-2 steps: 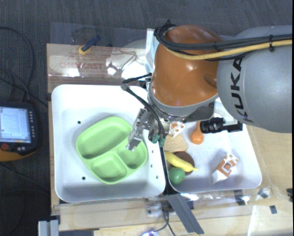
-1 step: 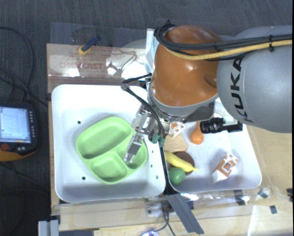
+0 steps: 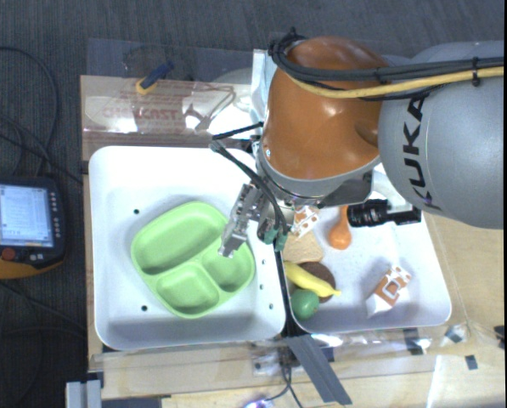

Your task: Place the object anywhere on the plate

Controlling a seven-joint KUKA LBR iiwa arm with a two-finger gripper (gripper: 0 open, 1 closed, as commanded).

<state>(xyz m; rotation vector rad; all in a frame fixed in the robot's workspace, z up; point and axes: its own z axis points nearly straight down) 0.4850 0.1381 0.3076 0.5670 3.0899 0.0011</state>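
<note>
Claw [image 3: 236, 238], fingers nearly together and seemingly empty, hangs over the green plate's [image 3: 178, 249] right rim, toys lying rightward.

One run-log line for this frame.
gripper over green plate's right edge | nothing seen in fingers | banana, carrot in right bin

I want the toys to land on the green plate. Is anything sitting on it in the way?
Nothing lies on the plate. The claw hangs over its right edge, and the toys sit in the other bin.
</note>
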